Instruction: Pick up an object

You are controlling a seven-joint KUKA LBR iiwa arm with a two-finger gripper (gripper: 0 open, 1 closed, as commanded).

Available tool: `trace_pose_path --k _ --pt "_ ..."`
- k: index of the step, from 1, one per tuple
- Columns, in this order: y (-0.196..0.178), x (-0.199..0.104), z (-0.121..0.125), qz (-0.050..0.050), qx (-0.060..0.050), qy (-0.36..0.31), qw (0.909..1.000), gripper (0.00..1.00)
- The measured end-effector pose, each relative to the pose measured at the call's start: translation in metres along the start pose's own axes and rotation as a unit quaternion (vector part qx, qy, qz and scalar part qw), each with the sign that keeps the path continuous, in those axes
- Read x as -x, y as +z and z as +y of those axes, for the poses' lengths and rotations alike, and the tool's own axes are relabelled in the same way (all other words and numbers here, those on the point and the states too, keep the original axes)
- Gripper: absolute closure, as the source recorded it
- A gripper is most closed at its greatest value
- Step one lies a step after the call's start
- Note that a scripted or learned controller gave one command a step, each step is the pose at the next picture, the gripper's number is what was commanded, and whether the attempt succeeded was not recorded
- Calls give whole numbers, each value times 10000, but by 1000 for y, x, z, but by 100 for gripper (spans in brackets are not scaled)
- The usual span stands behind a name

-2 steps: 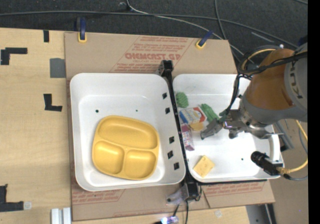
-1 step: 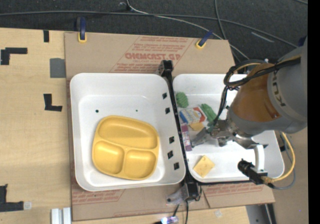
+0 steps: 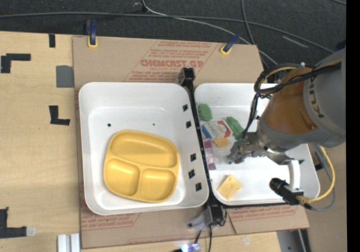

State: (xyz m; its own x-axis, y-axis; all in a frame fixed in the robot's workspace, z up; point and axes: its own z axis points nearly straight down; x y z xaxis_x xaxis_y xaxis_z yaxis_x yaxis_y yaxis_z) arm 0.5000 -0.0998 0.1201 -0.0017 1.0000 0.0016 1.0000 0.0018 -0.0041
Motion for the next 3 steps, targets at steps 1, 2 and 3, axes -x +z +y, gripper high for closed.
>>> trace_pose_path --k 1,2,3 --pt "-58 1 10 -14 43 2 10000 100" --pt "-103 -2 17 -13 36 1 10000 100" --pt "-150 -2 17 -14 38 2 10000 100"
